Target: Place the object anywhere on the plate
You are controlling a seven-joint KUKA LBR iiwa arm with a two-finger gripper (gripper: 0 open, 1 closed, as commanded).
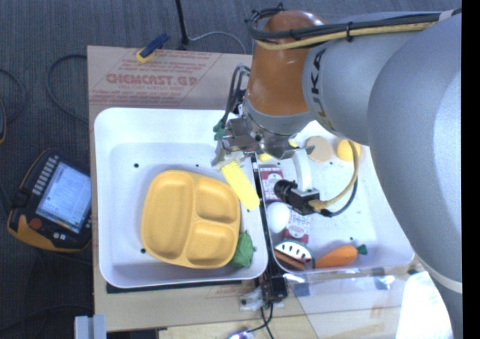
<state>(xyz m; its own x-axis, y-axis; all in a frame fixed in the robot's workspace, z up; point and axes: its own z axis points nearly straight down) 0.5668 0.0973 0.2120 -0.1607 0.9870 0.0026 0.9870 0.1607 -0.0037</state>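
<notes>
A yellow three-compartment plate (191,217) lies in the left bin (120,151). My gripper (235,156) hangs over the divider between the bins, just above the plate's upper right corner. A yellow corn cob (241,185) slants down from the fingertips, its upper end between them and its lower end over the plate's right rim. The gripper looks shut on the cob. The orange wrist band and grey arm hide much of the right bin behind it.
In the right bin (390,255) lie a white egg (277,217), a red packet (270,177), a hot dog (292,256), a carrot (335,256) and a pale round item (322,150). A green piece (244,250) pokes out at the plate's lower right corner.
</notes>
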